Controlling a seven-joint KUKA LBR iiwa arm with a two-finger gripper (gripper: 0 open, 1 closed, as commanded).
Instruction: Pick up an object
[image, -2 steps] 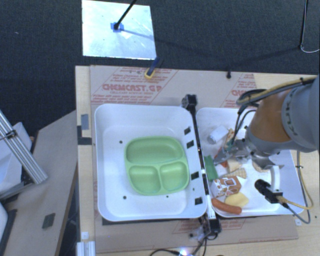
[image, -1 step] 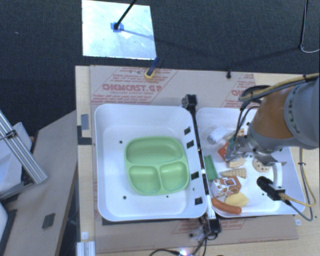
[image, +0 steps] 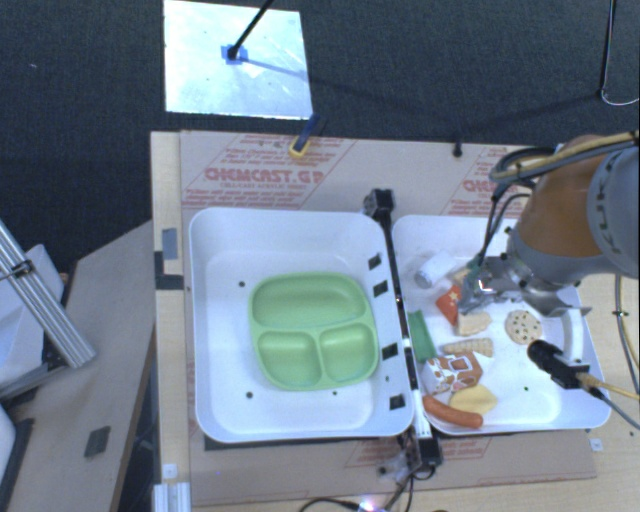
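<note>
The left bin (image: 215, 400) holds a green tray (image: 312, 330). In the right bin (image: 560, 405), the gripper (image: 478, 288) hangs low over an orange-red toy (image: 449, 303), just left of it. Step in hand, by judgement: the approach. Finger spread cannot be determined. Next: descend and close.

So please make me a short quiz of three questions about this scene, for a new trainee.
1. True or false: the green tray lies in the left bin.
2. Which item lies nearest the front rim of the right bin? A) cookie B) sausage C) white cylinder
3. Fill in: the green tray has ___ compartments.

Key: 1 true; 2 B; 3 three.
</note>
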